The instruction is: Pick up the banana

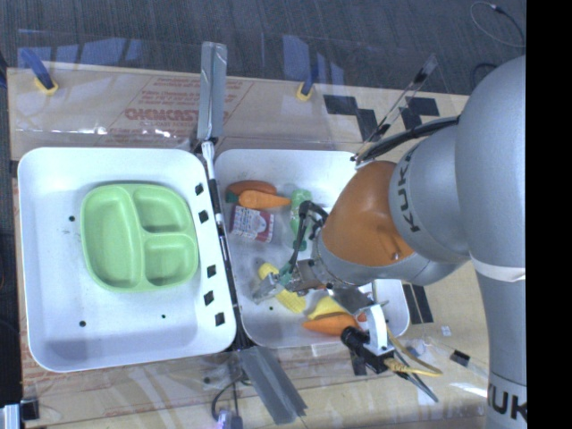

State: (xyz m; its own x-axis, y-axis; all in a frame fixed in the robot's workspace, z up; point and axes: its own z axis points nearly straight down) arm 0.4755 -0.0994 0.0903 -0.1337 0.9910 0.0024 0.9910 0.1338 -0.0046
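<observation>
The banana point(292, 302) lies in the right bin point(268, 333), near its front wall; I see it as yellow patches partly hidden under the arm. My gripper point(275, 282) is low in that bin, right over the banana's left end, with a small yellow bit point(267, 270) just beside it. The orange wrist band point(362, 222) and grey arm cover the bin's right half. I cannot make out whether anything is held.
An orange carrot point(329, 324) lies against the banana at the front. Another carrot point(264, 200), a brown sausage point(253, 187), a red-and-white packet point(253, 223) and a green item point(300, 200) crowd the bin's back. The left bin point(54, 329) holds a green divided plate point(138, 237).
</observation>
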